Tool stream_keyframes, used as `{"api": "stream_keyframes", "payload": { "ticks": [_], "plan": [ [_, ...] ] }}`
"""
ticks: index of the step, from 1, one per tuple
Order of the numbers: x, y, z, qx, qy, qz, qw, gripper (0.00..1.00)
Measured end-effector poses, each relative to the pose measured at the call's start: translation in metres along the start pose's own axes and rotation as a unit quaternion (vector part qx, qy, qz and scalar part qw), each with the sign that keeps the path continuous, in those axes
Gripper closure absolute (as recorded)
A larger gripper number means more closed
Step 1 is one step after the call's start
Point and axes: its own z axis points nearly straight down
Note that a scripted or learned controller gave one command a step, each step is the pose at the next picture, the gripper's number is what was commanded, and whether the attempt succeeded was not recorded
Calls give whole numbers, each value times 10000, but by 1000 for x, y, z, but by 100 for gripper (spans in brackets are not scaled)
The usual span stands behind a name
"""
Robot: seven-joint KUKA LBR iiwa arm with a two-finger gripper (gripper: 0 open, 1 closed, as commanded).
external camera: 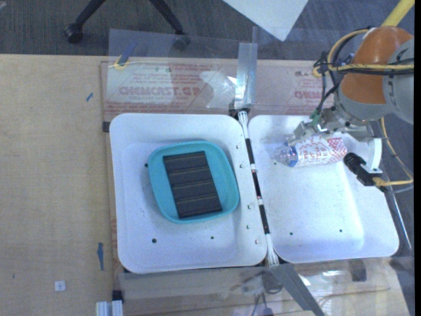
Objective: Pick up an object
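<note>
I am looking down on the bench point(46, 176), where two shallow white bins are sitting side by side. The left bin point(131, 242) is carrying a teal tray point(158, 183) that is lying a little tilted, and a dark ribbed block point(191, 184) is resting inside that tray, well within its rim. The right bin point(316, 222) is holding the thing I am after: a clear plastic bottle point(310, 151) with a red and white label, lying on its side near the bin's far edge, its capped neck pointing toward the divider between the bins.

The arm point(375, 71) is reaching in from the right, its orange band showing above the wrist and yellow and black cables looping around it. The gripper point(322, 125) is hanging right over the far side of the bottle, at the bottle's upper edge as I am seeing it. The wrist and cabling are crowding that spot, so I cannot tell how the jaws stand, nor whether the bottle is between them. A black part with a white bracket point(363, 166) is sticking out just beside the bottle's base, toward the bin's right wall.

Behind both bins a clear plastic sheet point(164, 84) with red lettering is lying flat along the bench's back edge, and a chair base point(125, 5) is standing on the floor beyond.
</note>
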Motion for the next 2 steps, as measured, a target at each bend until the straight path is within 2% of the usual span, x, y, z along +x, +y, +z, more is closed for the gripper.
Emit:
{"api": "stream_keyframes", "payload": {
  "ticks": [2],
  "plan": [
    [5,0,3,1,18,-590,9983,0]
  ]
}}
